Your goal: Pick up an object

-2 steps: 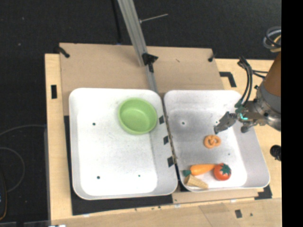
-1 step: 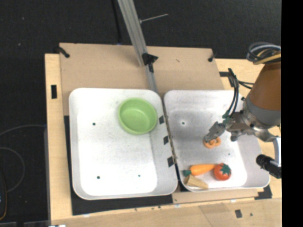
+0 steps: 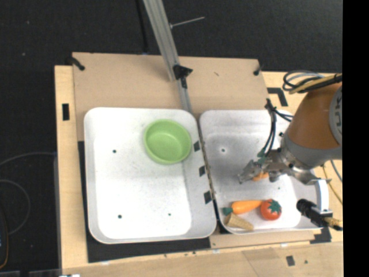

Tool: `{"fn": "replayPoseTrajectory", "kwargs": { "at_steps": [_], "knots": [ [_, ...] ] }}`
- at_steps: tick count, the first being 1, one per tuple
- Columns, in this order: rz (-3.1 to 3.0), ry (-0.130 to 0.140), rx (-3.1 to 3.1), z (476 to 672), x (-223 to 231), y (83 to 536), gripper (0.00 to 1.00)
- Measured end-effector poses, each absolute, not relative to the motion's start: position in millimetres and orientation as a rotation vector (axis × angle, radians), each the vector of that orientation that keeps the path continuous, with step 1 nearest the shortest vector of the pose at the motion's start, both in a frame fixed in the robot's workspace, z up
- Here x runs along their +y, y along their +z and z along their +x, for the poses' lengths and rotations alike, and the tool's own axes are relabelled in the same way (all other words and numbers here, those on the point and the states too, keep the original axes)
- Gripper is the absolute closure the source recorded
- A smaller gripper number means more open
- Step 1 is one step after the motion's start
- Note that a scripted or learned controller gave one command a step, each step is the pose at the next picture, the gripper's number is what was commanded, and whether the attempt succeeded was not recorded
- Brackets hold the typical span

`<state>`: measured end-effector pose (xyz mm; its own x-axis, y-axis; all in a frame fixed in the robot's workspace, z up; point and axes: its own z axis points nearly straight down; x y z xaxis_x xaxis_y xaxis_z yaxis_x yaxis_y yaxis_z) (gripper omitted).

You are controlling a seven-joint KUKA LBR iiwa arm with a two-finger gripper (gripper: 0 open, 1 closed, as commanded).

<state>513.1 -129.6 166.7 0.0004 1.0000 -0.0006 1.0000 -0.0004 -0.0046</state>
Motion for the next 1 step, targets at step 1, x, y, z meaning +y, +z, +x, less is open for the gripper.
{"fn": "replayPoseTrajectory", "kwargs": {
  "at_steps": [1],
  "knots": [
    [-2.221,0.005,-2.217,512.2,-119.9,113.7,0.0]
  ]
}}
